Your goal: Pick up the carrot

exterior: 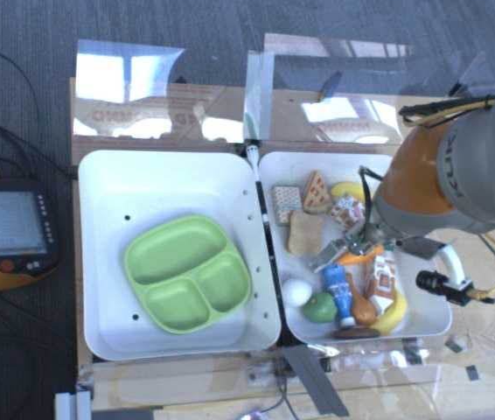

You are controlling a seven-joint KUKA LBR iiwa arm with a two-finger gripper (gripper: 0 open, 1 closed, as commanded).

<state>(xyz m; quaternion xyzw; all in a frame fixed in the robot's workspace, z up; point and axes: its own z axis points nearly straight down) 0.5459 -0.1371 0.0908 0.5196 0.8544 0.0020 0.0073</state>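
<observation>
The carrot [359, 255] is a short orange piece lying among toy food in the middle of the right bin [422, 322]. My gripper [345, 248] is lowered into this bin right over the carrot, and its grey metal parts cover part of the carrot. The grey arm with its orange band [414, 182] reaches in from the right and hides the bin's right side.
Packed around the carrot are a bread slice [304, 232], a pizza slice [316, 191], a blue bottle [338, 291], a small carton [383, 274], a white egg [297, 293], a green fruit [320, 307] and a banana [393, 309]. The left bin [108, 199] holds a green divided plate [188, 272].
</observation>
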